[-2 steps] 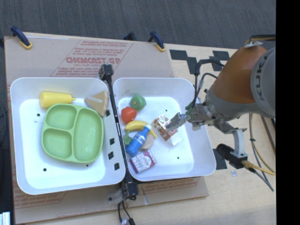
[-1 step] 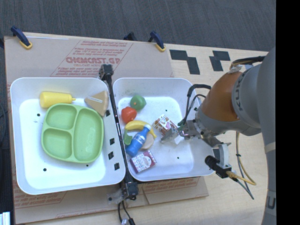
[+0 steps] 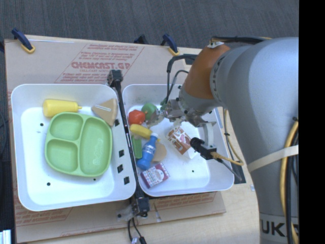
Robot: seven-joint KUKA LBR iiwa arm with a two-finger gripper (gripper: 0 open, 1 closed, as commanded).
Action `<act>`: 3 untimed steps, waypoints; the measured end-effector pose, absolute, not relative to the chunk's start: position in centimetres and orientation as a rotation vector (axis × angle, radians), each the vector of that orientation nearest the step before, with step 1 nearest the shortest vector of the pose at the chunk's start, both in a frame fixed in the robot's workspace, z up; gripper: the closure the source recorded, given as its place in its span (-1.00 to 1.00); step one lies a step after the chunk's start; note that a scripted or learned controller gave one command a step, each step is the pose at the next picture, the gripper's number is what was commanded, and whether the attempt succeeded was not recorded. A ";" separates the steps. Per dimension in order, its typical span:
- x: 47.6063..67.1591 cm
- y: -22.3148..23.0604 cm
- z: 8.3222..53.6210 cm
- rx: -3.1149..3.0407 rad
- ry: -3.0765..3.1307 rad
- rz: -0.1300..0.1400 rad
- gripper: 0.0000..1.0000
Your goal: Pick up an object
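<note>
Blue bottle [image 3: 148,152] lengthwise, cap down-left.

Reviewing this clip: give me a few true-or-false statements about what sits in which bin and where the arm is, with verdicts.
1. The green divided plate lies in the left bin. True.
2. The yellow bottle lies in the right bin. False: it lies in the left bin, above the plate.
3. The arm's gripper is over the right bin, near the red ball. True.
4. The blue bottle stands on the green plate. False: it lies in the right bin.
5. A small pink-red packet lies near the right bin's front edge. True.
</note>
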State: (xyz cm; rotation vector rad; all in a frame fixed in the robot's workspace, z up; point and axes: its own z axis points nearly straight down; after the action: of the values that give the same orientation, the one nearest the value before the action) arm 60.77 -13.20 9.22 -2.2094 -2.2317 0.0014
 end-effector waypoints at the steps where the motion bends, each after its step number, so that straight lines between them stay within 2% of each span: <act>1: 60.7 -13.2 10.2 -2.206 -2.233 0.004 1.00; 2: 60.2 -14.4 17.5 -2.217 -2.225 0.000 1.00; 3: 58.5 -12.9 20.1 -2.213 -2.225 0.000 1.00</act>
State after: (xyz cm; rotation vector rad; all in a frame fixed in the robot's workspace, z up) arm 58.52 -12.87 20.15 -2.2132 -2.2248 0.0005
